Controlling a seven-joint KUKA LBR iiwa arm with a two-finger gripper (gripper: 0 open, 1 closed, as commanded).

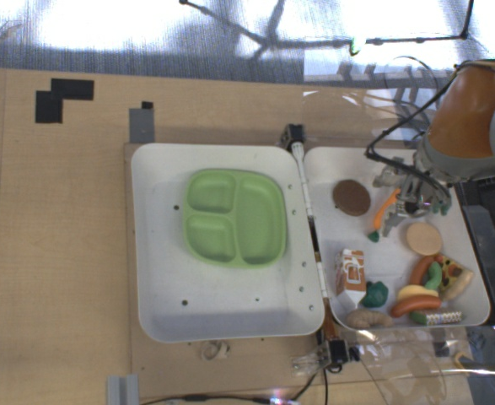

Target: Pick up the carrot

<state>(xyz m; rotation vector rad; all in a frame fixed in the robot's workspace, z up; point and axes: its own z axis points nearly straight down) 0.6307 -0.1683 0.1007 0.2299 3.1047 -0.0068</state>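
The carrot [385, 208], orange with a green leafy tip, hangs at a slant in the upper part of the right bin [475, 264]. Its orange upper end sits between the fingers of my gripper [401, 201], which is shut on it. The green tip points down and left, toward the bin floor. The grey arm with its orange band comes in from the upper right, above the bin's far right corner.
A brown disc [351, 197] lies left of the carrot and a tan round cookie [423, 239] just below the gripper. A small carton [352, 270], green broccoli [375, 294], a hot dog [416, 299] and a pizza slice [454, 278] crowd the bin's near end. The left bin [158, 294] holds a green divided plate [234, 216].
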